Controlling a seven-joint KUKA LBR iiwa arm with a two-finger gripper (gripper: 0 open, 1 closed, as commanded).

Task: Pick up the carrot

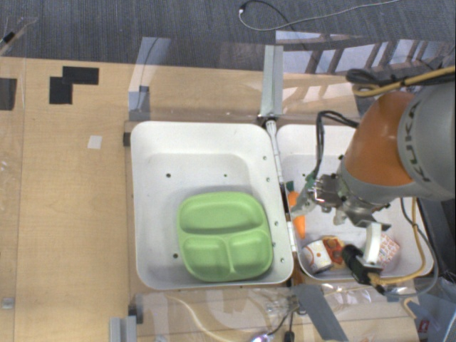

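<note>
Green divided plate (225, 236) lies in left bin (153, 191); carrot (299, 224) in right bin (299, 144); end effector (311, 194) state unclear.

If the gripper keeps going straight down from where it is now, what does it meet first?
Probably the carrot, lying just under the gripper by the right bin's left wall; depth is unclear from this slant.

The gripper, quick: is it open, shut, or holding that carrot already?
Gripper: cannot be told. It sits low in the right bin, just above the carrot, under the arm's wrist.
</note>
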